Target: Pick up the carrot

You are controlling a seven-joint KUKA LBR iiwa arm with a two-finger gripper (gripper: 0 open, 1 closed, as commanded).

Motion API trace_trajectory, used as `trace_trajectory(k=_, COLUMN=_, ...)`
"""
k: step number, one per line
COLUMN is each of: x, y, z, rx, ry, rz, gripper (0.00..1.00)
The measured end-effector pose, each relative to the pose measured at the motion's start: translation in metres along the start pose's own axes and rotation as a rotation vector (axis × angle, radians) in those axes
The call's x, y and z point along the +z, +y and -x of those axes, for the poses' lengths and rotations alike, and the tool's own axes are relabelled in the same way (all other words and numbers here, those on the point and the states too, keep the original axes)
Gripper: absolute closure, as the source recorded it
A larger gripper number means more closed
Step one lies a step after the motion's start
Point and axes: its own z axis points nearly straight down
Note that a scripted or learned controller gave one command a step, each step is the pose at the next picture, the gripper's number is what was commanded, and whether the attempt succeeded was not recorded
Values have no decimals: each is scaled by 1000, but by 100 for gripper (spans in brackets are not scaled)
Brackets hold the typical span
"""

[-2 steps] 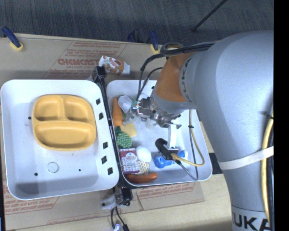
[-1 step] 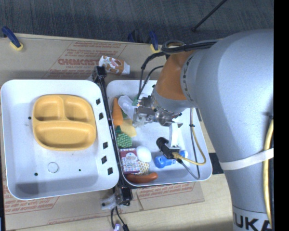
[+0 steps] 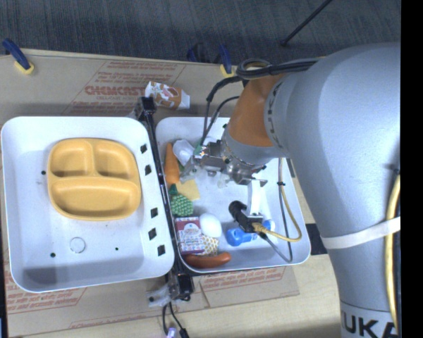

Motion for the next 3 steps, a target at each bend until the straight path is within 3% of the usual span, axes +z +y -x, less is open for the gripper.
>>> trace_trajectory(k=1, x=-10, y=0, z=-1, rx=-3, ry=1, rz=-3, gripper=100)
trace_trajectory(k=2, x=-10, y=0, z=-1, rx=-3, ry=1, rz=-3, gripper=0)
trace_trajectory(k=3, x=12, y=-11, z=6, rx=262, ry=2, rz=-4, gripper=0)
